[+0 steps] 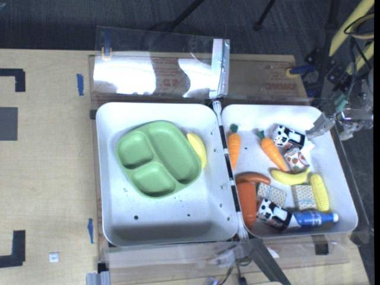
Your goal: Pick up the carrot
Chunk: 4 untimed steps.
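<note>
Two shallow white bins sit side by side on the bench. The left bin (113, 218) holds a green divided plate (158, 158) with three compartments, lying flat at the bin's centre; a yellow banana-like piece (198, 149) rests against the plate's right edge. The right bin (344, 186) holds the rest of the toy food. A carrot (233, 149) with a green top lies lengthwise close to the divider wall, at the bin's left side, tip pointing to the near side. A second carrot (273, 151) lies at a slant nearer the bin's middle, green top at the far end, just beside a black-and-white patterned carton (288, 137). To the near side of that: a small red-and-white box (295, 158), a banana (290, 177), a corn cob (320, 192), two cracker-like squares (303, 196), a red-orange sausage shape (252, 177), a longer orange piece (247, 205) along the divider, another black-and-white carton (272, 211), and a blue bottle (313, 219) lying on its side at the near wall. The gripper (320, 125) sits at the far right corner of the right bin, above the rim, well apart from both carrots; whether its fingers are spread or pressed together, I cannot tell.
</note>
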Available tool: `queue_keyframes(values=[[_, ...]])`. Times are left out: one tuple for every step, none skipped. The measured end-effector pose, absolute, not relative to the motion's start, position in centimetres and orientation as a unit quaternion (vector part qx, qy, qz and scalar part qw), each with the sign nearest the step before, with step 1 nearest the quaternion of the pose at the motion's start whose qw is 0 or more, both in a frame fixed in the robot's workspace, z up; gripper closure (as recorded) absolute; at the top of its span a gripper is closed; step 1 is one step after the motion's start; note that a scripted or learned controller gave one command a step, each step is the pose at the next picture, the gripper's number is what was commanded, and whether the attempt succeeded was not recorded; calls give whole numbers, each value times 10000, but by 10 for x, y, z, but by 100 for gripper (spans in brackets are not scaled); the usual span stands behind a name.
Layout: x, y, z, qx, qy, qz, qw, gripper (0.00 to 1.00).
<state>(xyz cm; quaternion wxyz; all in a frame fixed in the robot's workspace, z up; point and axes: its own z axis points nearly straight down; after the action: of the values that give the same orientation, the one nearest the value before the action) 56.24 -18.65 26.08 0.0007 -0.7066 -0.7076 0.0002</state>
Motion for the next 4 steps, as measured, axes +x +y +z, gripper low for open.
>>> queue_keyframes(values=[[594,-133,179,-6726,-7400,0,2,0],[598,-86,185,-6101,-7923,1,9,0],[614,-124,112,-5655,-8247,-69,-109,0],[615,-130,106,-5854,-8105,-124,-165,0]])
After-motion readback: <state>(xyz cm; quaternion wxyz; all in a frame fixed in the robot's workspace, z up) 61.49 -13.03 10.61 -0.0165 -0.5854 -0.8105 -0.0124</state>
